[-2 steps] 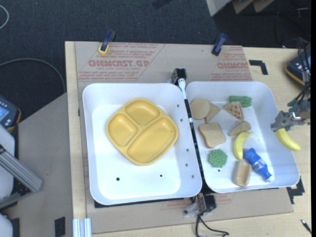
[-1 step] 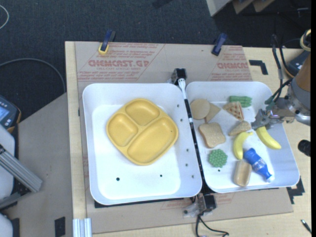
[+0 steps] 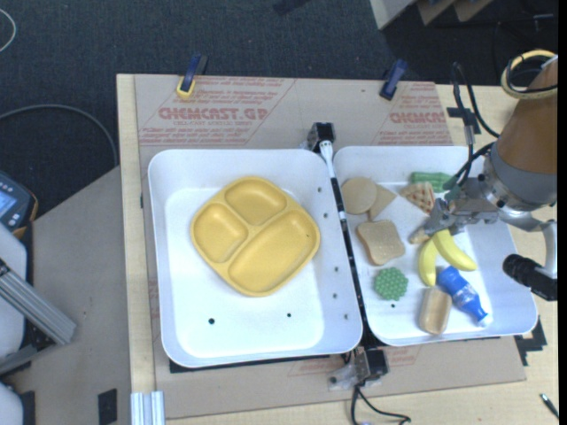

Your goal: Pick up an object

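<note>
My gripper hangs low in the right bin, at the upper ends of two yellow bananas. The grey and orange arm comes in from the right above it. Below the bananas lies a blue bottle, with a tan bread roll to its left. A toast slice and a green broccoli head lie left of the gripper. A round tan piece, a green pod and a small tan pastry sit toward the back of the bin.
The left bin holds a yellow divided plate. A black bracket sits at the back where the two bins meet. Clamps pin the cardboard at the bench's far edge.
</note>
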Available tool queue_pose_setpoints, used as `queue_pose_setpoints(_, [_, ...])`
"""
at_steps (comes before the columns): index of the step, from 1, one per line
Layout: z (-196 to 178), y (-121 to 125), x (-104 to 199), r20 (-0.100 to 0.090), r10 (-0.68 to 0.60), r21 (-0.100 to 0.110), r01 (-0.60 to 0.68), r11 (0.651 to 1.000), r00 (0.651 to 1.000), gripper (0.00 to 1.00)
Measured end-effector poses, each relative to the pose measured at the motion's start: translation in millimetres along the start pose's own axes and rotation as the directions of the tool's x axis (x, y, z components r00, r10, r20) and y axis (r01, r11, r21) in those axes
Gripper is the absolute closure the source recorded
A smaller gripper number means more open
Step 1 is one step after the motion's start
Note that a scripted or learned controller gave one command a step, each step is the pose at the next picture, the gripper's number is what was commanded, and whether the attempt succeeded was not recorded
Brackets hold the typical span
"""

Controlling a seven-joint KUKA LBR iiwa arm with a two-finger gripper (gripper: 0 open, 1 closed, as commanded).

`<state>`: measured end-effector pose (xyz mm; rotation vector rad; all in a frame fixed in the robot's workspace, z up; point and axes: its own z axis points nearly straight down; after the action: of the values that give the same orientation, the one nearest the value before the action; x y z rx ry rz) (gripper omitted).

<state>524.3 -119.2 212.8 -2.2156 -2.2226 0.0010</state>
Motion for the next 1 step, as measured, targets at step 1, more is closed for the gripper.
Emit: queue_pose_setpoints(1, [-10.4, 10.2, 45.6, 0.002, -0.003, -0.006, 0.003, 1.0, 1.0, 1.0])
